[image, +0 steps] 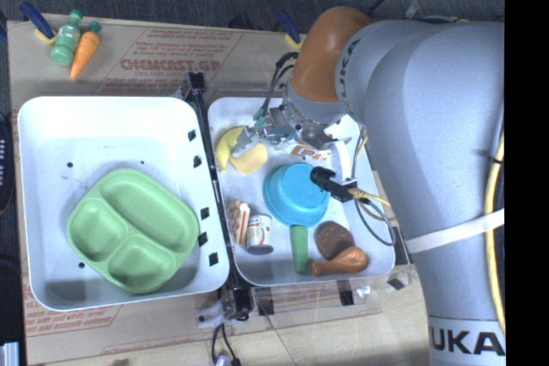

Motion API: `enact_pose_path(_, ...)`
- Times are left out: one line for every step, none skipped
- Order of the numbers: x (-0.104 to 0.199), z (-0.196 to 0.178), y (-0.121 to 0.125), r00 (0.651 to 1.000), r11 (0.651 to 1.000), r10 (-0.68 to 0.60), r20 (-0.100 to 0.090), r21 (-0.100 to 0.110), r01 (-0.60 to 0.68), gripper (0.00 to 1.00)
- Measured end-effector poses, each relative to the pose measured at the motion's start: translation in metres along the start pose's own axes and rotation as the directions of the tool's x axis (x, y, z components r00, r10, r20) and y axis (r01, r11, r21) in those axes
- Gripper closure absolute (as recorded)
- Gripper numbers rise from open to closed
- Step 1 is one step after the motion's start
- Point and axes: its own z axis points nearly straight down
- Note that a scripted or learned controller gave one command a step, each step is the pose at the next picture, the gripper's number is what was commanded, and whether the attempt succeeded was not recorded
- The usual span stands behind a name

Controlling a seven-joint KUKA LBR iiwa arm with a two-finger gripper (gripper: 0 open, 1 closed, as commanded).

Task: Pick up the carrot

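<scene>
Even, bright light from overhead; your view is slightly soft all over.

You get the strongest brightness on the white bins (111,111), whose floors wash out nearly to plain white, and a broad sheen on the grey arm (429,99) at 3 o'clock. Shadows are faint and short, sitting just under the green tray (129,227) at 8 o'clock. The dark floor at 12 o'clock looks grainy, and small print on the table (171,60) blurs.

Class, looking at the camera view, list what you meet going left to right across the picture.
carrot → green divided plate → small can → blue bowl → chicken drumstick
</scene>
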Motion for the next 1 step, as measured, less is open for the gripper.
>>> enact_pose_path(-0.0077, -0.0017, 0.0162, 0.967, 0.967, -0.256, 0.007, -0.007, 0.256, 0.0)
